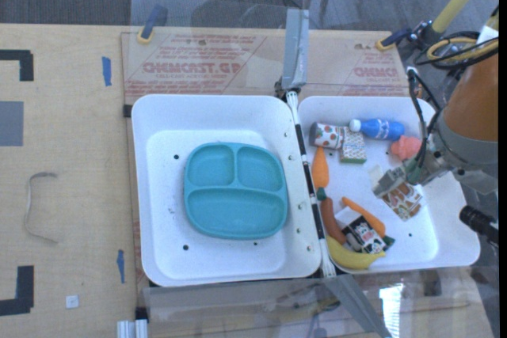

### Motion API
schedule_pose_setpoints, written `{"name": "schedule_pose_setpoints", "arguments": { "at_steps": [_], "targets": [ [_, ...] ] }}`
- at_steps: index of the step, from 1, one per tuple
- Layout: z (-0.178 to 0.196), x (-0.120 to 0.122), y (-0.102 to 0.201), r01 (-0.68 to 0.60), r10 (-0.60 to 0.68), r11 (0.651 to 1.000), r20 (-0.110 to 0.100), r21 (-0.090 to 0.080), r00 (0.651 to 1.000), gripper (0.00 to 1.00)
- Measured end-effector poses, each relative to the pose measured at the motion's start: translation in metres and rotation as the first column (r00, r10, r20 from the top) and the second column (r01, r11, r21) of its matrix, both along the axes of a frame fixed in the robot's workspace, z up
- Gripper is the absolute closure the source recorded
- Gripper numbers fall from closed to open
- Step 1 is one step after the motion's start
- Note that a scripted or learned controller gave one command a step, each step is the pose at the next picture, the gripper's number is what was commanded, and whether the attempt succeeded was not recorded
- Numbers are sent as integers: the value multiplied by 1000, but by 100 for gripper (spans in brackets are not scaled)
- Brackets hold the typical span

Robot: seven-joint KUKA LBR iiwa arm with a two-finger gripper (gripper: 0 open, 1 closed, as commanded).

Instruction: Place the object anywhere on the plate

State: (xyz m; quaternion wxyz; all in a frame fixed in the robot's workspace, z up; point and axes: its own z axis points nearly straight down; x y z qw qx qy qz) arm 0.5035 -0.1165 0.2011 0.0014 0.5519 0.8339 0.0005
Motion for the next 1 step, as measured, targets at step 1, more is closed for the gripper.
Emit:
{"name": "schedule_pose_setpoints", "arguments": {
  "at_steps": [1],
  "targets": [
    [-17,19,110,3,-3,1000,-3,1,1000,100]
  ]
}}
